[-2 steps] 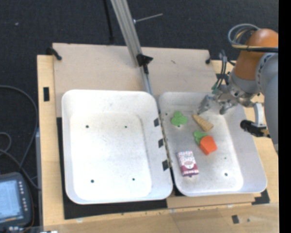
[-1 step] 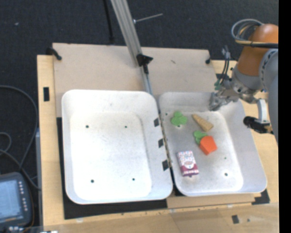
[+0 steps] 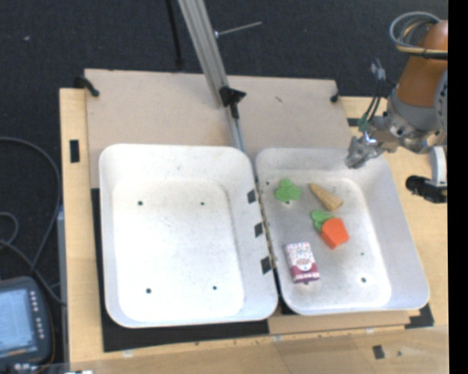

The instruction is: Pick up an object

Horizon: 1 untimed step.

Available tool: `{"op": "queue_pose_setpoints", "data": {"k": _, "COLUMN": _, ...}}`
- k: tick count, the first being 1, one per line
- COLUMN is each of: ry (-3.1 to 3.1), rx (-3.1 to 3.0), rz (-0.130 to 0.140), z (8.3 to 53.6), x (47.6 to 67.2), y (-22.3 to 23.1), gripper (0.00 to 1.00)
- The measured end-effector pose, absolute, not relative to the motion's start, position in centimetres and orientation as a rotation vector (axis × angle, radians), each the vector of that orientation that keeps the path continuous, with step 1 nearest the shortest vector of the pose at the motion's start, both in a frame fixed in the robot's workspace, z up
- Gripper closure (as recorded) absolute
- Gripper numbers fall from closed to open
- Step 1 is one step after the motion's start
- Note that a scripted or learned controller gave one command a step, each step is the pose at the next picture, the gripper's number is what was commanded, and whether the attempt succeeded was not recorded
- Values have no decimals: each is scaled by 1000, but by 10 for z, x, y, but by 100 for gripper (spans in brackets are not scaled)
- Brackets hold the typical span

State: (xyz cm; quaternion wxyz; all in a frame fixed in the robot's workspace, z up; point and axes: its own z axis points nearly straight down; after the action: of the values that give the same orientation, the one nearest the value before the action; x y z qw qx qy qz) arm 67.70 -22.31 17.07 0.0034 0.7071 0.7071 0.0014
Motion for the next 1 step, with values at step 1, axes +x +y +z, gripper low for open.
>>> {"op": "queue_pose_setpoints", "data": {"k": 1, "ry": 2218, "rx": 2211, "rz": 7, "z": 237, "x": 680, "y": -226, "gripper": 100}}
